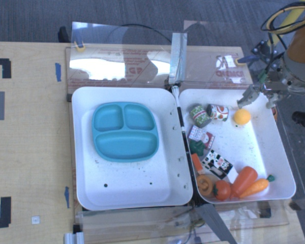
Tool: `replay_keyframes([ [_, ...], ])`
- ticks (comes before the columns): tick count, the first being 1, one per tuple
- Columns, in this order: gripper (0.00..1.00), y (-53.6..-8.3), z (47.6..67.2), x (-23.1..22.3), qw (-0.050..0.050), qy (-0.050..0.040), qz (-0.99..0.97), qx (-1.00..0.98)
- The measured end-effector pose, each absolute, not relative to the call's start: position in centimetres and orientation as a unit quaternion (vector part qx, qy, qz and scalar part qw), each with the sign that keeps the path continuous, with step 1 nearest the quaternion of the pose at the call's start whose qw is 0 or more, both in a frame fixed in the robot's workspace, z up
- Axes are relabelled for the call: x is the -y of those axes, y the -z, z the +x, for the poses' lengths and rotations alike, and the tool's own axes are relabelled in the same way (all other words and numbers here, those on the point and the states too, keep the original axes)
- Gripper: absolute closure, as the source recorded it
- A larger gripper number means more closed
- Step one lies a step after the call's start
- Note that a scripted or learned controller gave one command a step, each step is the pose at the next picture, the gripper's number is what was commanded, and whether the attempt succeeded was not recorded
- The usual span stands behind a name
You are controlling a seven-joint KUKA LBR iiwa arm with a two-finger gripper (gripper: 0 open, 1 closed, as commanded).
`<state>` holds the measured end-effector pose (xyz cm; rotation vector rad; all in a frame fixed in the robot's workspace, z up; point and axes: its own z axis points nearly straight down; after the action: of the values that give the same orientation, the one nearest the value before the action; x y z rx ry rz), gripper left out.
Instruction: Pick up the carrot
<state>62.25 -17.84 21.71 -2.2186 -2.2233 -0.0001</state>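
Observation:
The carrot (255, 188), orange with a small green tip, lies in the near right corner of the right bin (274, 141), against a red-orange pepper-like piece (244, 178). My gripper (257, 99) hangs over the bin's far right corner, well away from the carrot. Its two grey fingers (245, 97) are spread open with nothing between them. A yellow-orange ball (242, 117) sits just below the left finger.
Around the carrot lie a red tomato (222, 189), an orange ring-shaped piece (205, 183) and a cow-patterned box (217, 164). Small cans (218, 112) and a green item (199, 115) sit at the bin's far side. The left bin holds a blue divided plate (125, 131).

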Motion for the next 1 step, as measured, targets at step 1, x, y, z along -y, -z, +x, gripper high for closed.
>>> replay_keyframes([
  [1,0.00,-13.06,63.97,21.18,0.000,0.0001,-0.702,0.713],
])
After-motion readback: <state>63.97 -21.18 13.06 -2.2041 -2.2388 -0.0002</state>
